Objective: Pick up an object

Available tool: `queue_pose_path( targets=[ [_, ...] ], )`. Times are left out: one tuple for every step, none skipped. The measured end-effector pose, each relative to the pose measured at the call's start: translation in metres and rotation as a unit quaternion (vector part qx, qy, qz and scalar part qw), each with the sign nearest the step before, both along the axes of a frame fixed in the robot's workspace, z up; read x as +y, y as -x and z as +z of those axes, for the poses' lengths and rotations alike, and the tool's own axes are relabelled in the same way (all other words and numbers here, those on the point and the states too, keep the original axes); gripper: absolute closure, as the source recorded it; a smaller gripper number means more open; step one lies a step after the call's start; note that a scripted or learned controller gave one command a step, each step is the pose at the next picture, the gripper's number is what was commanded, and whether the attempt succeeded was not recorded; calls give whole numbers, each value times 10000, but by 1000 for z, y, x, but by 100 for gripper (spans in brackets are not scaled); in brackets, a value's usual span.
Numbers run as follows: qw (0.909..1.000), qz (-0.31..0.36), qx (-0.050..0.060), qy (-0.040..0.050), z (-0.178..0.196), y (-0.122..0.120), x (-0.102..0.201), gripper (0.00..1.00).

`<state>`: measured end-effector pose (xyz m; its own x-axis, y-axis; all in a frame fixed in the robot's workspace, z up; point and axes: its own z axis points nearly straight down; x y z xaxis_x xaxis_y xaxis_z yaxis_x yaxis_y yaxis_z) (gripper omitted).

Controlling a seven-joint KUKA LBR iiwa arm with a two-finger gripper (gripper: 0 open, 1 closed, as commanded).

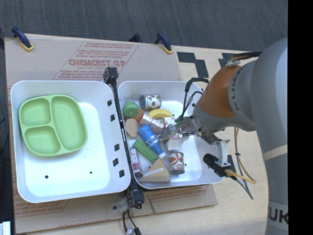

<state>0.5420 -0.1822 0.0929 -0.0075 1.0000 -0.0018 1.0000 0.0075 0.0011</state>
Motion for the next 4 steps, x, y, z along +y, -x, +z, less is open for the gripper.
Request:
queue_pose_path(
  targets=[
    [10000,16,7,6,10,0,0,100],
    [10000,-4,-1,-9,136,0,56,100],
    [10000,-10,9,-13,148,-51,87,100],
    [10000,-10,30,-10,109,31,120,100]
  ],
)
